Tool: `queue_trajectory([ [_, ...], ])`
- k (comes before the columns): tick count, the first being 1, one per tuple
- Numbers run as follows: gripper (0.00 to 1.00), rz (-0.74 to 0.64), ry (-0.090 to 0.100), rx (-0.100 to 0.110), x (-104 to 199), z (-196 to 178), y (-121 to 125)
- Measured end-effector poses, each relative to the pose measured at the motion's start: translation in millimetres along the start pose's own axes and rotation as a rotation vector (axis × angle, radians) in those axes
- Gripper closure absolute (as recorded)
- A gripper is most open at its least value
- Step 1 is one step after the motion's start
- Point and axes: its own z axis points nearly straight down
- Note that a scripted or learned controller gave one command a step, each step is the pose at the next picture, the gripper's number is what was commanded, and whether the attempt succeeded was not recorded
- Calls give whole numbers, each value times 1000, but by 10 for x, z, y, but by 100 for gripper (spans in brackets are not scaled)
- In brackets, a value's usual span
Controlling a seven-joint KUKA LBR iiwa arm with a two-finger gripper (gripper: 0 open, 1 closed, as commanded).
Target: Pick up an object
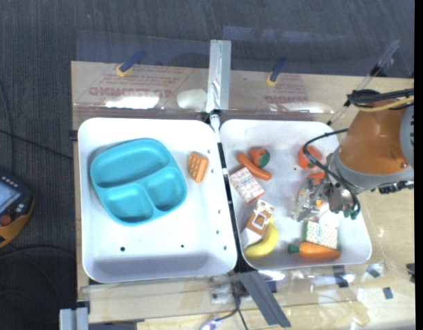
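My gripper (309,208) hangs low in the right bin (283,130), just below the orange band of the arm, with its fingers pointing down at the bin floor. Just beneath it lies a small white and green box (321,234), and under that a toy carrot (314,251). Left of the gripper are a yellow banana (263,243), a small orange and white carton (260,218) and a pink checked box (245,184). A red and orange piece (307,158) sits partly behind the arm. Nothing shows between the fingers.
The left bin (101,253) holds a blue divided tray (137,179) and an orange ridged toy (197,166) near its right wall. A sausage-like toy with a green and red piece (256,162) lies at the back of the right bin. The dividing wall (227,198) separates the bins.
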Motion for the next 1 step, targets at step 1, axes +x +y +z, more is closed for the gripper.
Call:
queue_trajectory([
  [1, 100, 229, 4, 2, -489, 102, 435],
])
